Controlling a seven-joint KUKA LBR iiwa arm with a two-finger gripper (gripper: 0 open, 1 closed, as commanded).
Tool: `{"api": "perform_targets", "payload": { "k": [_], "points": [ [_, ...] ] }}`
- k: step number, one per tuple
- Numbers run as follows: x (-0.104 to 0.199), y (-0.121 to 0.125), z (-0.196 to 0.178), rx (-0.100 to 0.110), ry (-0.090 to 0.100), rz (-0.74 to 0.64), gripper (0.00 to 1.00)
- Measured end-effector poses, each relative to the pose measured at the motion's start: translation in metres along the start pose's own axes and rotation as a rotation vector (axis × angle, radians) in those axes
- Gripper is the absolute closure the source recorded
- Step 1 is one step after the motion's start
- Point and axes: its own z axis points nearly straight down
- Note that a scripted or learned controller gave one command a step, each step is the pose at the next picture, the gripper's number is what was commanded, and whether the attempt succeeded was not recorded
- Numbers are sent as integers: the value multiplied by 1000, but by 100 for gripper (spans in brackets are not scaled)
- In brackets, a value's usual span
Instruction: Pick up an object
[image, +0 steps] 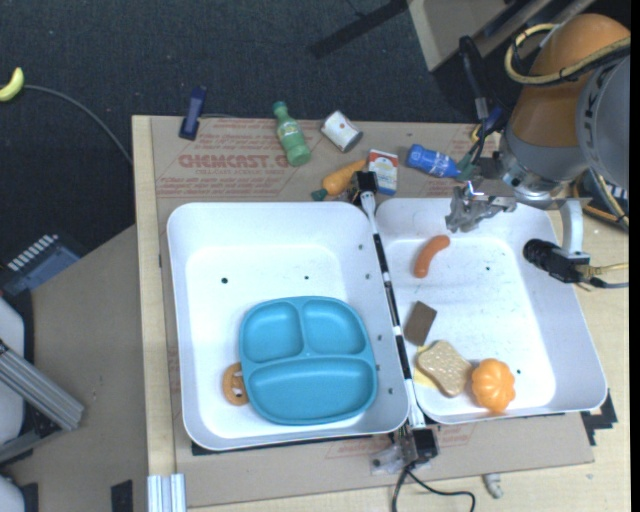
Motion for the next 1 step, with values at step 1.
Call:
{"api": "perform_targets", "payload": {
  "k": [1],
  "points": [
    [-1, 0, 0, 1, -1, 1, 0]
  ]
}}
